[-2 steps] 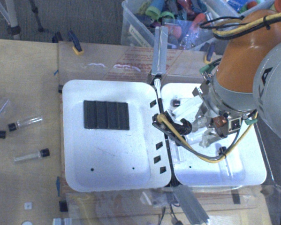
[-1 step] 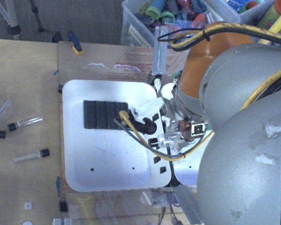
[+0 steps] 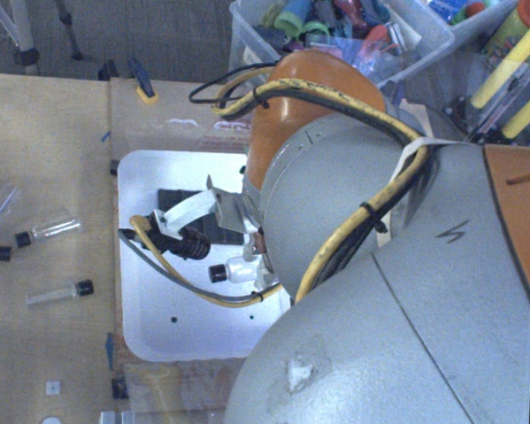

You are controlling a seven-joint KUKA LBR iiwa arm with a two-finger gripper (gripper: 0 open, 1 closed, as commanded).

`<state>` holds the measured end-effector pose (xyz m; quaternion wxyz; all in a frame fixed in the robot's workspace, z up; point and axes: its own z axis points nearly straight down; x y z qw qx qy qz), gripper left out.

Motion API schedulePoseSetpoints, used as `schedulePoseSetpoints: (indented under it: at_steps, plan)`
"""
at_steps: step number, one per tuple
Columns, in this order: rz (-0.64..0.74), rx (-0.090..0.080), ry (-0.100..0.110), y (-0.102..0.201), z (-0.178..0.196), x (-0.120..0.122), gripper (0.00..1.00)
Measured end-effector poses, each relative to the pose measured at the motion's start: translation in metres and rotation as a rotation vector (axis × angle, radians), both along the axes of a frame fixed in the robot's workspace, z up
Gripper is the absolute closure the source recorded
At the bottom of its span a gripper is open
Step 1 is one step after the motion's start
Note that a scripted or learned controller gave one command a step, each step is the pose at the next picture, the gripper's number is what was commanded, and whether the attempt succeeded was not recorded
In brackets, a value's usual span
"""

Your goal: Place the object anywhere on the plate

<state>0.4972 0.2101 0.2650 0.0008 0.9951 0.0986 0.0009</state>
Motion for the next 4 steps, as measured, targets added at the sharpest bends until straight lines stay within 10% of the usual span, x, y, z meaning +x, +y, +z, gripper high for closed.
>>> schedulePoseSetpoints:
  at_steps: [1, 2, 3, 4]
  plan:
    - [0.001, 0.0, -0.001, 0.013, 0.062, 0.057, 1.0]
    - [0.004, 0.0, 0.007, 0.014, -0.049, -0.016, 1.0]
    - [0.001, 0.001, 0.0, 0.013, 0.014, 0.079, 1.0]
    - [0.001, 0.0, 0.0, 0.013, 0.014, 0.079, 0.0]
